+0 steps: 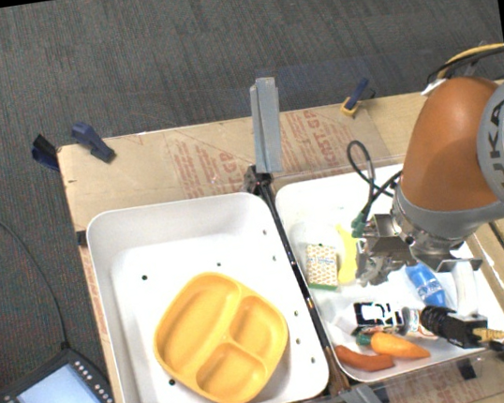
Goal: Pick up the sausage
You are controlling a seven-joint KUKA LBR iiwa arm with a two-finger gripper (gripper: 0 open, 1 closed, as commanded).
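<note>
The sausage (363, 359), a short reddish-brown link, lies at the front edge of the right bin (313, 197). An orange carrot (403, 345) lies right beside it, to its right. My gripper (374, 265) hangs over the middle of the right bin, well behind the sausage and apart from it. It sits next to a yellow item (345, 249) and a pale checkered packet (321, 265). The arm's orange band and wrist hide the bin's right part.
A blue bottle (426, 285) lies right of the gripper, and a small black-and-white item (374, 311) sits just in front of it. The left bin (115, 236) holds a yellow divided plate (221, 337). A metal post (267, 127) stands behind the bins.
</note>
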